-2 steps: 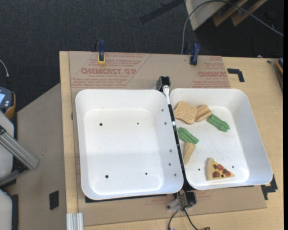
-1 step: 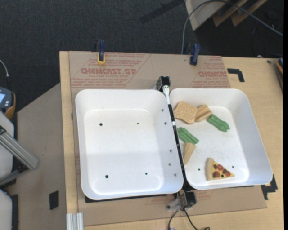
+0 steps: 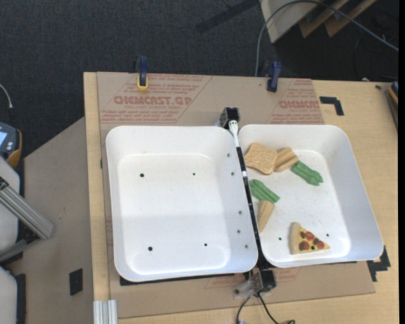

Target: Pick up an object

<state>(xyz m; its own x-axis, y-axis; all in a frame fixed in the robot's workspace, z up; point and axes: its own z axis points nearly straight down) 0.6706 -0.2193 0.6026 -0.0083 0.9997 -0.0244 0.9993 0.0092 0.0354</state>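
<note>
Two clamps, a yellow-tipped clamp (image 3: pixel 142 71) and a blue clamp (image 3: pixel 274 75), are fixed along the board's (image 3: pixel 95 190) far edge. Dark carpet (image 3: pixel 63 38) is seen beyond.

A brown board (image 3: pixel 190 95) printed with red lettering is lying across the bench, and two blue clamps, one (image 3: pixel 142 71) to the left and one (image 3: pixel 274 74) to the right, are gripping its far edge. Dark carpet (image 3: pixel 95 31) is covering the floor around it. A cable (image 3: pixel 269 25) is curving down near some wooden pieces (image 3: pixel 329 16) at the top, while a metal rail (image 3: pixel 25 209) is slanting in at the left
</note>
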